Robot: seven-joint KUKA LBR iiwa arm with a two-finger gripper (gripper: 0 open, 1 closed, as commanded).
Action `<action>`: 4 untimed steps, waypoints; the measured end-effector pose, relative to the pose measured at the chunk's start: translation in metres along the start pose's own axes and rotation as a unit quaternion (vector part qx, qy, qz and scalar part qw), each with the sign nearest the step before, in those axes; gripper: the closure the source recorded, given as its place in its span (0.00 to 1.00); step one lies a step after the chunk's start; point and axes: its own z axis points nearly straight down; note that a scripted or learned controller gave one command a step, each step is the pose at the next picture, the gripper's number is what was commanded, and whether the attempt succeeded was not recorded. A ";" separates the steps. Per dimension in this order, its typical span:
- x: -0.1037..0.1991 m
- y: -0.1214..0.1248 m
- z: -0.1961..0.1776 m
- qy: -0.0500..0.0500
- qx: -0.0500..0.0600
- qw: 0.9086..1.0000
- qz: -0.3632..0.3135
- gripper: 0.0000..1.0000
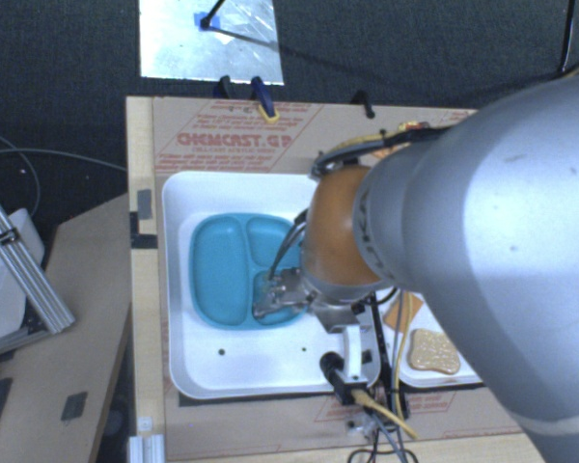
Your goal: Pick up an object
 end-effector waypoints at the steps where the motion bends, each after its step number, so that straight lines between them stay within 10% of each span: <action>1: -0.015 -0.018 -0.294 0.002 -0.006 1.000 -0.001 0.00; 2: -0.014 -0.018 -0.295 -0.001 0.000 1.000 -0.004 1.00; 3: 0.025 -0.019 -0.291 0.000 0.002 1.000 -0.002 1.00; 4: -0.013 -0.018 -0.405 0.001 -0.004 1.000 0.002 1.00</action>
